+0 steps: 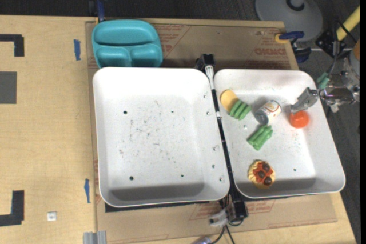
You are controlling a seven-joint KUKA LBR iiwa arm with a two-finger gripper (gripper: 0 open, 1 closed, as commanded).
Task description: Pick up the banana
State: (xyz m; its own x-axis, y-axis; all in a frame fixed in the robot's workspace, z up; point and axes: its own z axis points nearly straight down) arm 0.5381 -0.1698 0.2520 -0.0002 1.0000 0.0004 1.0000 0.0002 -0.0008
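The banana shows as a short yellow piece at the upper left of the right bin, close to the divider, with a green ribbed toy against its right end. My gripper reaches in over the bin's upper right, far to the right of the banana. Its grey tip hangs just above an orange-red ball-like toy. I see nothing held in it.
In the right bin also lie a grey can-like object, a second green toy and a round brown and red toy. The left bin stands beside it. A teal tray sits behind the left bin.
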